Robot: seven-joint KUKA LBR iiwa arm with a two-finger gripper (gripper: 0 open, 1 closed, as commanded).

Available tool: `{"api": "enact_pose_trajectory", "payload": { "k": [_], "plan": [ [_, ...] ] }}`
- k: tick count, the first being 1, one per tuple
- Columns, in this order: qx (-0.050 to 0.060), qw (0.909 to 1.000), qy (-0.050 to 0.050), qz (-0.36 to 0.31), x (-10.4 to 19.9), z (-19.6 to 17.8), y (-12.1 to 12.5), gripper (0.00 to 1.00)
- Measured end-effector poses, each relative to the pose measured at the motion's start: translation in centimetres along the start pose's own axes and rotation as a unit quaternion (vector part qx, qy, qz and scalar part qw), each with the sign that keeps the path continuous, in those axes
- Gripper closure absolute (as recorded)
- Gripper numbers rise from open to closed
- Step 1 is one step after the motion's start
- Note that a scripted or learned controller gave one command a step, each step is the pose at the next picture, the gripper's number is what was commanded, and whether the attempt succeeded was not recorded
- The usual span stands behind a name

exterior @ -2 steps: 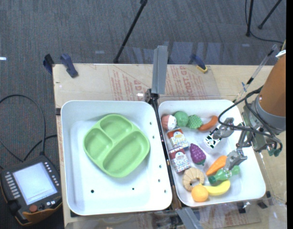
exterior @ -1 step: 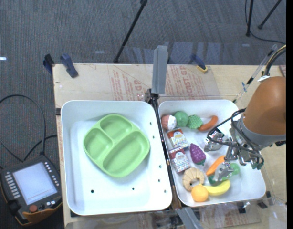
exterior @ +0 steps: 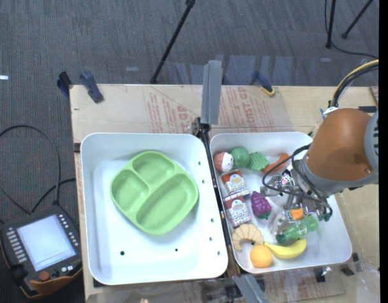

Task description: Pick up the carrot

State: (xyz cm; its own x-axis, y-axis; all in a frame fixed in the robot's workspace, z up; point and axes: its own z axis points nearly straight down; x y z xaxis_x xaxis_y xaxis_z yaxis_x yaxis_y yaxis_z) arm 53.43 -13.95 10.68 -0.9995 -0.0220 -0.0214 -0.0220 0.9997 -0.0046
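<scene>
The carrot (exterior: 277, 163) is a slim orange piece lying at a slant near the back of the right bin (exterior: 338, 242), just right of a green broccoli-like toy (exterior: 258, 161). The gripper (exterior: 299, 201) hangs below the arm's big orange band (exterior: 338, 149), low over the right side of that bin. It is in front of and to the right of the carrot, above a green bottle (exterior: 297, 228). Cables and the wrist cover much of the gripper. Nothing can be made out in its grasp.
The right bin also holds a red-and-white ball (exterior: 224, 161), a green round toy (exterior: 239, 156), two small cans (exterior: 236, 197), purple grapes (exterior: 260, 204), a croissant (exterior: 248, 235), an orange (exterior: 261, 256) and a banana (exterior: 287, 250). A green divided plate (exterior: 155, 191) lies in the left bin (exterior: 96, 232).
</scene>
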Motion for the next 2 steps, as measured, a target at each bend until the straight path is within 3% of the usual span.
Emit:
{"api": "enact_pose_trajectory", "payload": {
  "k": [1, 2],
  "plan": [
    [0.002, 0.9999, -0.009, -0.006, 0.7, 0.5, -0.5, 0.0],
    [0.003, 0.9999, -0.01, -0.009, 0.6, -0.6, -0.5, 1.0]
  ]
}}
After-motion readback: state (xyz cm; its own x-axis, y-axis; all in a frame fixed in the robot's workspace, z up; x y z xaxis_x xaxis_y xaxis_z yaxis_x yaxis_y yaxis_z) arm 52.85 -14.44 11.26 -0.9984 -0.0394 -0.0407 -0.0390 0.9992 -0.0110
